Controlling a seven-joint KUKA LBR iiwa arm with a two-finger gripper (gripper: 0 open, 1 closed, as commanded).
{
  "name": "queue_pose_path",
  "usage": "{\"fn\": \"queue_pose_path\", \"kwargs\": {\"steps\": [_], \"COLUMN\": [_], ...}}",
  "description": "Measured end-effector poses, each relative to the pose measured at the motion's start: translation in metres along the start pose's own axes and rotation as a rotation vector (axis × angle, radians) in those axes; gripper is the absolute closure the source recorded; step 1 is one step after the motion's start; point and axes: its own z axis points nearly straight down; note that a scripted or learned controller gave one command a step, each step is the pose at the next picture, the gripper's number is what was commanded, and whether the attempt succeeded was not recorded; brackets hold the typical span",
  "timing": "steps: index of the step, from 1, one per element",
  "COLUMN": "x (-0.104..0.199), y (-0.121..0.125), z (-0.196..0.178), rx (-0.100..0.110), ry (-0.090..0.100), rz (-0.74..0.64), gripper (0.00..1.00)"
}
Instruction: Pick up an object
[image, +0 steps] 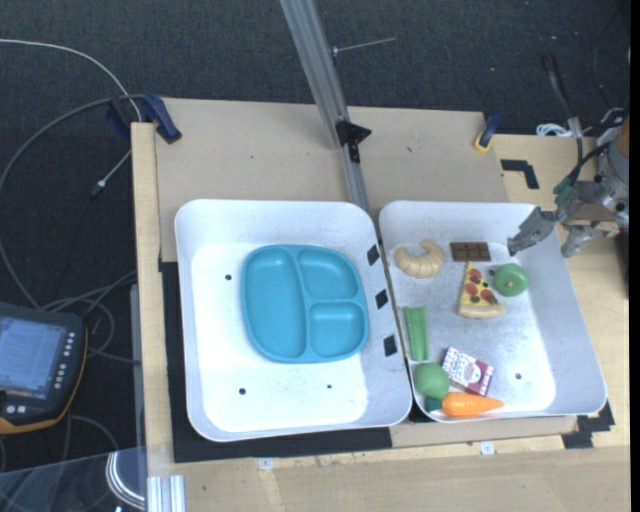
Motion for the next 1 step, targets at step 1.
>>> {"fn": "queue_pose_path", "kwargs": {"steps": [1], "x": [0.0001], "y": [0.0000], "z": [0.0000], "rx": [0.000], "ry": [0.000], "rz": [0.000], "gripper": [0.00]}}
